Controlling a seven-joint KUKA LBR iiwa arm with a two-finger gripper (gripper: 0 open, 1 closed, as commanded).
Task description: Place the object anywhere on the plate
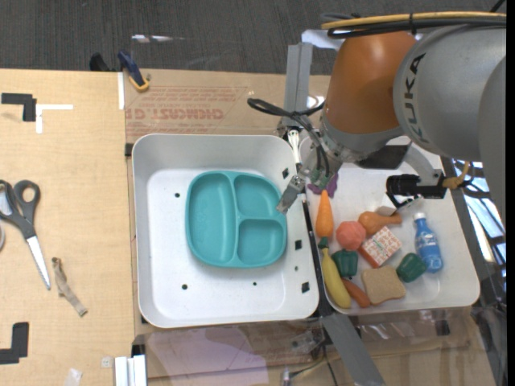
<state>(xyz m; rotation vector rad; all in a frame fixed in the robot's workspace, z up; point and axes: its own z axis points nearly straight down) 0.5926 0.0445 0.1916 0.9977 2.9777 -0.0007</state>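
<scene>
- The gripper (299, 185) is seen low over the wall shared by the two bins, at the right edge of the left bin (153, 240).
- Whether it is open, closed or gripping cannot be told; it is small, dark and partly under the wrist.
- A grey tip reaches toward the right rim of the plate (236, 218); it is judged to be part of the gripper, not a carried object.
- The plate, teal with three compartments, lies about mid-bin in the left bin, slightly toward the back. Nothing is seen in any compartment, so placing is judged not yet done.
- The right bin (451, 296) holds the candidate objects, clustered toward its front-left half.
- A carrot (323, 214) lies along the left wall, just below the gripper. By that closeness it is judged the likeliest task object, but this cannot be confirmed.
- Toward the front, along the same wall, a banana (334, 281) is noted.
- Also present: a red round fruit (351, 235), a patterned box (381, 245), a bottle (426, 244), a bread slice (383, 285) and green pieces.
- The objects are packed touching one another, so a single grasp is judged awkward.
- The plate sits near the shared wall, so only a short carry is judged necessary.
</scene>
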